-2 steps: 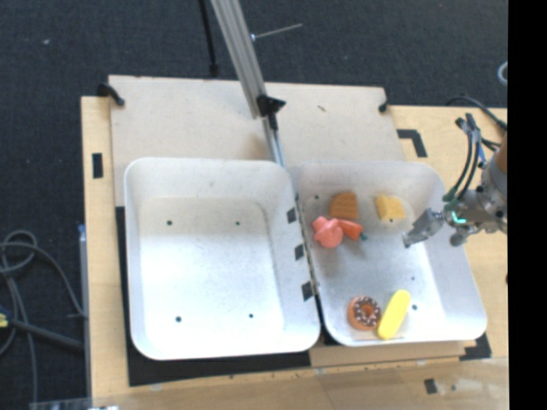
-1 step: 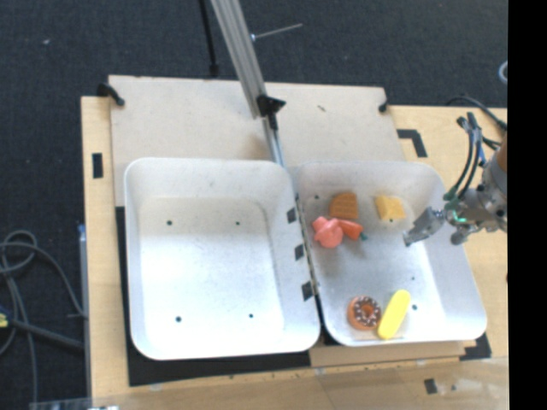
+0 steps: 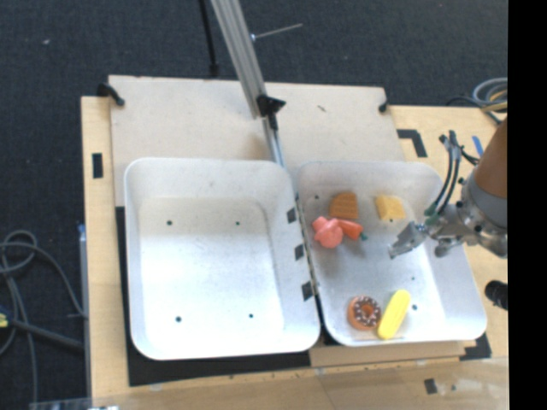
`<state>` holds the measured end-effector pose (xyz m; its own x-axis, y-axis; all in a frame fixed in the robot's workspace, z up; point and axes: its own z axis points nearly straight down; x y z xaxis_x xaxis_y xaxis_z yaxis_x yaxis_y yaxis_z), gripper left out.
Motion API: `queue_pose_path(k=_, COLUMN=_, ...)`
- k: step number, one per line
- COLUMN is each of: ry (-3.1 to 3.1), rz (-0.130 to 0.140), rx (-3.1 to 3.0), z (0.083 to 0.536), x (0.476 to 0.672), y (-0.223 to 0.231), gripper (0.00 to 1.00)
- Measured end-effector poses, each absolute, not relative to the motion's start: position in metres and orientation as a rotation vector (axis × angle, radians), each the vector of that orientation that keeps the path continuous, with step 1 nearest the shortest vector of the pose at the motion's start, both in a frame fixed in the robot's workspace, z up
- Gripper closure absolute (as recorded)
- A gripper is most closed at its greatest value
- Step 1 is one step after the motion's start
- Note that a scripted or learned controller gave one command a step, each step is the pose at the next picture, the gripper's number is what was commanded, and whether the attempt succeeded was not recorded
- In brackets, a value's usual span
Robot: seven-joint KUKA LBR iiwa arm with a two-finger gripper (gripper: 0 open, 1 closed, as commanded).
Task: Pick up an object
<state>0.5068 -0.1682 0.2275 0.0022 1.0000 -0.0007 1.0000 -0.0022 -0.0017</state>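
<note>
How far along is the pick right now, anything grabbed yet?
Done: the gripper is over the right bin, near its right side. In hand: nothing visible between the fingers. Left: close on an object and lift; the pink toy, orange piece, yellow block, donut and banana all lie on the bin floor.

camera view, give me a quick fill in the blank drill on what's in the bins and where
1. All the objects lie in the ____ bin as the camera sees it.
2. The yellow banana lies touching the ____.
3. The gripper hangs over the right bin, between the banana and the yellow ____ near the far wall.
4. The pink toy lies just in front of the ____ block.

Missing words: right; donut; block; orange
</note>
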Motion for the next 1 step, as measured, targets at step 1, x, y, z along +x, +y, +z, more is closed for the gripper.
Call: queue_pose_path(k=1, ry=-2.216, rz=0.004, rx=-2.225, z=0.1744, x=0.5157, y=-0.1636, gripper=0.00)
